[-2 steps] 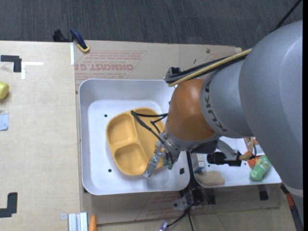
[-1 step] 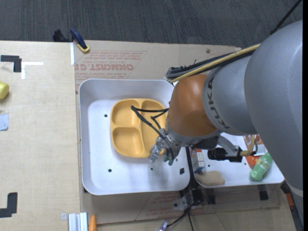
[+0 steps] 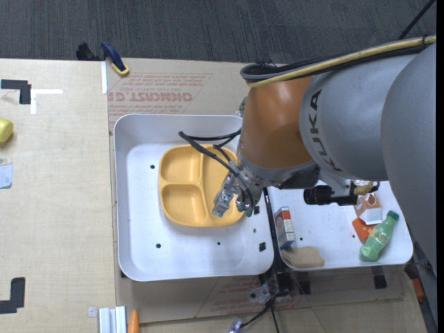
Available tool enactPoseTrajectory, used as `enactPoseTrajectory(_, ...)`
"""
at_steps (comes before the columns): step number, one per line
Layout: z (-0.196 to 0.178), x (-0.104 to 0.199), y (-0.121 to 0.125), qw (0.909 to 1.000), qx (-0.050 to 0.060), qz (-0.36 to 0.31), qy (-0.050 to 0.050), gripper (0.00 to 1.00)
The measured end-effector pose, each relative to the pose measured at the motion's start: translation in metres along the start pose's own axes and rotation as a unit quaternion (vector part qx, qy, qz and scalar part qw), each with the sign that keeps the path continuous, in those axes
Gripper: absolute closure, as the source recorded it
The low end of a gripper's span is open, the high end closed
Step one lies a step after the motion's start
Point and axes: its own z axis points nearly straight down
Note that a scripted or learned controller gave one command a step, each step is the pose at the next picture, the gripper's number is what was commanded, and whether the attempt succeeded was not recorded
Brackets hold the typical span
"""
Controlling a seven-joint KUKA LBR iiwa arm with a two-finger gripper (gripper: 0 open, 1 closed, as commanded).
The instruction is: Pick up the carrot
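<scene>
My gripper [image 3: 232,201] hangs over the right edge of the yellow divided plastic plate [image 3: 182,186] in the left white bin [image 3: 139,248]; whether my jaws are wide or narrow I cannot tell. The orange carrot [image 3: 360,229] seems to lie in the right white bin [image 3: 333,261], beside a green bottle [image 3: 378,238], a small carton [image 3: 284,227] and a tan bread-like lump [image 3: 302,257]. Closing here, I risk grabbing the plate's rim instead.
</scene>
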Motion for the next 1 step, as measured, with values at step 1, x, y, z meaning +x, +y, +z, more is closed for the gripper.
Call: enactPoseTrajectory(1,-0.0087,-0.0017,0.0006,1.0000,0.000,-0.001,-0.001,1.00)
